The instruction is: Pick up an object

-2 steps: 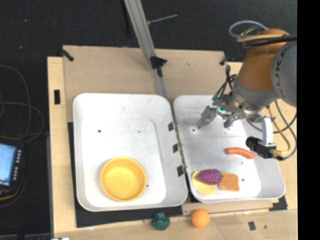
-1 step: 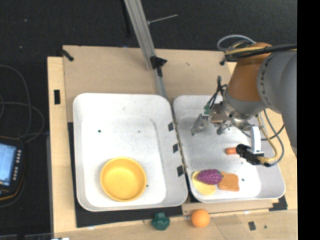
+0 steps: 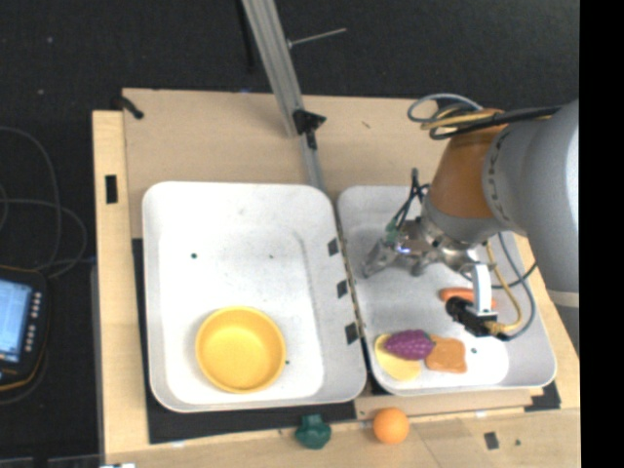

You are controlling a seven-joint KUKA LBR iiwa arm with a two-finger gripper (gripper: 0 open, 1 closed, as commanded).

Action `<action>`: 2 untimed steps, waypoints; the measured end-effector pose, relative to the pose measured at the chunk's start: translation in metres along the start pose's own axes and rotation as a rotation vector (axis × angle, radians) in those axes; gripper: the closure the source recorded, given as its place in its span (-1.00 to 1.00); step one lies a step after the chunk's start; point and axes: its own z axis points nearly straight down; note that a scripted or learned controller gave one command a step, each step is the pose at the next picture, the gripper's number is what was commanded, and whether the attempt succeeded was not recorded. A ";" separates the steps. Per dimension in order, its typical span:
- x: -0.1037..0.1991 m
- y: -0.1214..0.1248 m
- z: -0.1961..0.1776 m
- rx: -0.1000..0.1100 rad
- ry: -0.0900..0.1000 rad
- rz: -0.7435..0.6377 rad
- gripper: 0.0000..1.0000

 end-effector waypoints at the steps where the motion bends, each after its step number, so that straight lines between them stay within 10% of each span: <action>1: 0.000 0.002 -0.014 -0.008 0.001 0.004 1.00; 2: -0.003 0.004 -0.079 -0.011 0.001 -0.002 1.00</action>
